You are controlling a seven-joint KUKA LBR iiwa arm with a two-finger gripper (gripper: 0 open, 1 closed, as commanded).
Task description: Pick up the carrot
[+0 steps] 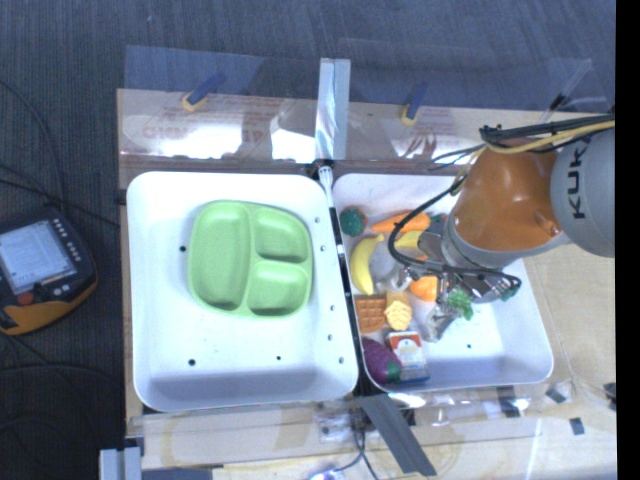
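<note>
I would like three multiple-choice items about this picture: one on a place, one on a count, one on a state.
1. In which bin does the green plate lie?
A. the left bin
B. the right bin
C. on the bench outside both bins

2. How many compartments does the green plate have?
A. two
B. three
C. five

3. Where is the arm at this moment?
A. over the left bin
B. over the right bin
C. away from both bins

Answers:
1. A, the plate lies in the left bin.
2. B, one long compartment and two smaller ones show.
3. B, the arm hangs over the right bin, above the toy food.
</note>
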